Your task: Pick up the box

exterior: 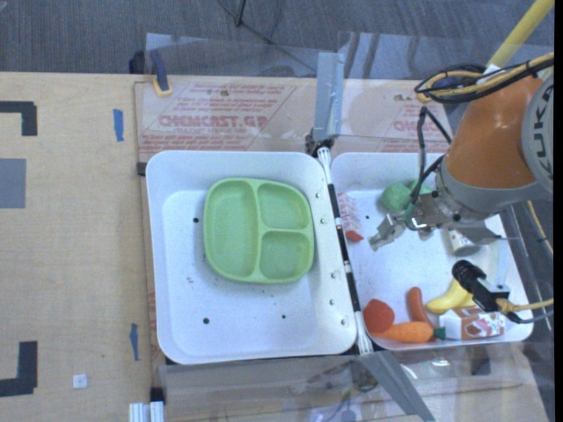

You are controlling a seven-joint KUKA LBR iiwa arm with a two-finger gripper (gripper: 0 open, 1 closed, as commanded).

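Box [478, 325], a small carton with a brown and white face, lies on its side in the near right corner of the right bin [400, 271], touching nothing but the bin floor and the toys around it. Just beside it on the left sits a carrot [407, 331], with a short sausage [415, 303] and a red tomato-like piece [379, 315] close by, and a banana [449, 298] above it. A green leafy toy [398, 196] rests toward the bin's far side. The tool [393, 229] hangs over the middle of that bin, well apart from the box, its fingers spread and holding nothing. The left bin [176, 262] carries a green divided plate [259, 229].
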